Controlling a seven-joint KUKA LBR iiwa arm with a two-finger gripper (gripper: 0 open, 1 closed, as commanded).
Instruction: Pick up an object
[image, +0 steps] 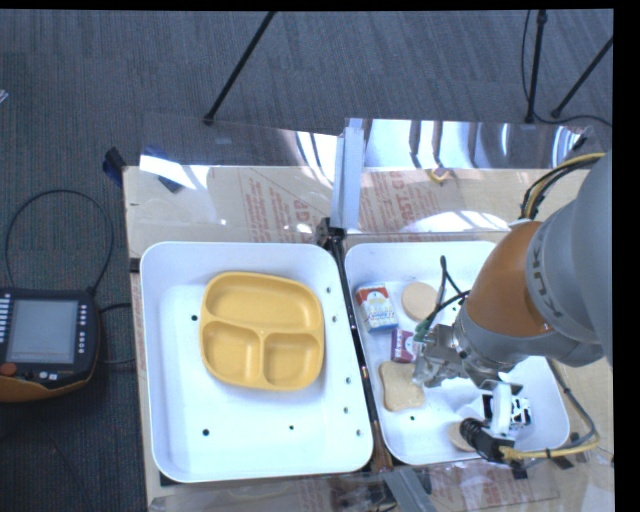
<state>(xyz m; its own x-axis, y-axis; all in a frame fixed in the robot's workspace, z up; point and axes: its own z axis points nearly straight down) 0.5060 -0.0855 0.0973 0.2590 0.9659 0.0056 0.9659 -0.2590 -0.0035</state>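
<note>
I couldn't tell my gripper's (436, 368) state above the toast (401, 388), light, stiff, best pinched across its edges.

A: Camera placement?
B: Single fixed camera above the brown cardboard-covered worktop (250, 200), looking down at a slant.
A: Coverage?
B: Both shallow white plastic bins (170, 300) fall in frame side by side, plus grey carpeted floor (120, 80) beyond. Middle distance.
A: Arm entry?
B: The grey and orange robot arm (545, 290) reaches in from frame right.
</note>
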